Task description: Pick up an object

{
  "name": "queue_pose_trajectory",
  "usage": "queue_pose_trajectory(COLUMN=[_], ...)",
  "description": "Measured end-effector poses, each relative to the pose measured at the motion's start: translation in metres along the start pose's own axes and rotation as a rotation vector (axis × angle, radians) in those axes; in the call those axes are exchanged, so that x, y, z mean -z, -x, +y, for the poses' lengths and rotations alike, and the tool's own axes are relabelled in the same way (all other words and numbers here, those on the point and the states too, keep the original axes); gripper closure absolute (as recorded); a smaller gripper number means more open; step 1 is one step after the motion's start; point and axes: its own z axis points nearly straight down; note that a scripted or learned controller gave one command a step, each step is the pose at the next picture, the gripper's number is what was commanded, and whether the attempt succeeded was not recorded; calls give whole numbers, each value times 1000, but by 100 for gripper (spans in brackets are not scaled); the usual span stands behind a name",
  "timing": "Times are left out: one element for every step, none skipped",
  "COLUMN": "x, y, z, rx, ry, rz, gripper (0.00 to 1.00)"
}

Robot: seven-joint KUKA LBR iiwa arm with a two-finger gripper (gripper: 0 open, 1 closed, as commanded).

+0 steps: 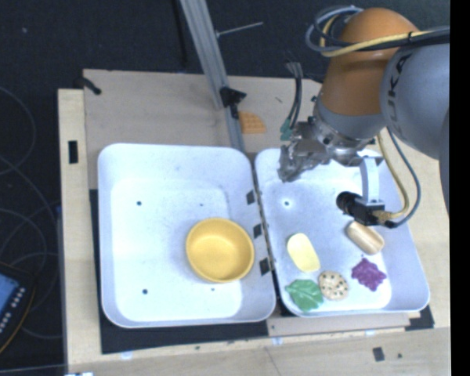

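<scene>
While the pincer (292,165) hovers over the far left corner of the right bin (313,210) (how wide it stands cannot be told), a pale yellow bar (302,251), green leaf (304,294), cookie (333,285), purple piece (368,273) and tan roll (364,237) lie toward that bin's near edge. A yellow bowl (219,249) sits in the left bin (157,202), by its right wall.

We see the left bin (157,210) free around its yellow bowl (219,249); a cookie (333,285), green leaf (304,294) and yellow bar (302,251) crowd the right bin's (317,198) lower edge.
</scene>
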Motion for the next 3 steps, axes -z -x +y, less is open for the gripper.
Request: queue_pose_trajectory(x=[5, -11, -10], y=[-53, -103, -100], z=[-10, -27, -26], rx=[2, 1, -5], ry=[1, -1, 1], rz=[2, 0, 1], gripper=[100, 100, 0])
